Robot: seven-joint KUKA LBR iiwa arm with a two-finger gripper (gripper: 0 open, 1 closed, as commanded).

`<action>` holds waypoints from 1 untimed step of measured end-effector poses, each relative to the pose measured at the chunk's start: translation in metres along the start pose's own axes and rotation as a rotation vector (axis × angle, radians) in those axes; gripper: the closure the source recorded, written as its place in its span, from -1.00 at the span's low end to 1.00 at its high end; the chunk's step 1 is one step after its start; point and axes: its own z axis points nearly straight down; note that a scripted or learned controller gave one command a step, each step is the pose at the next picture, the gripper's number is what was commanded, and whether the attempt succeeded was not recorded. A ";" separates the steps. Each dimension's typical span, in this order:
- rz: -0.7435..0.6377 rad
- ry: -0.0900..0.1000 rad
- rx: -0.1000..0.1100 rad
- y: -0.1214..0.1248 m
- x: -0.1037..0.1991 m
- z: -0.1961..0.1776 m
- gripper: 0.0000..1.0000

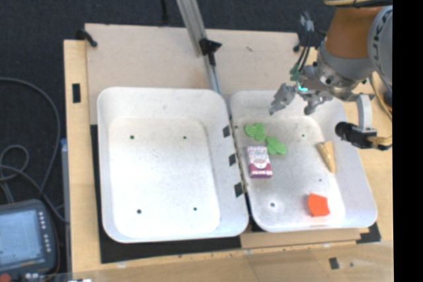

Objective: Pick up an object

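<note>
1. Two fingers of the pincer [294,102] spread apart, holding nothing, up over the right bin [360,198].
2. Nearest below: green toy [264,137], purple box [259,162].
3. Farther off: yellow cone [326,155], orange block [318,205].
4. Nothing picked yet; all grabbing left to do.

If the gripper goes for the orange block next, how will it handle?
The orange block looks chunky and flat-sided, so probably stiff and unlikely to roll. It seems small, likely light. It lies near the right bin front edge, so a push may slide it against the wall.
</note>
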 end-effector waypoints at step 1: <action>0.000 0.000 -0.005 0.001 0.000 -0.003 -1.00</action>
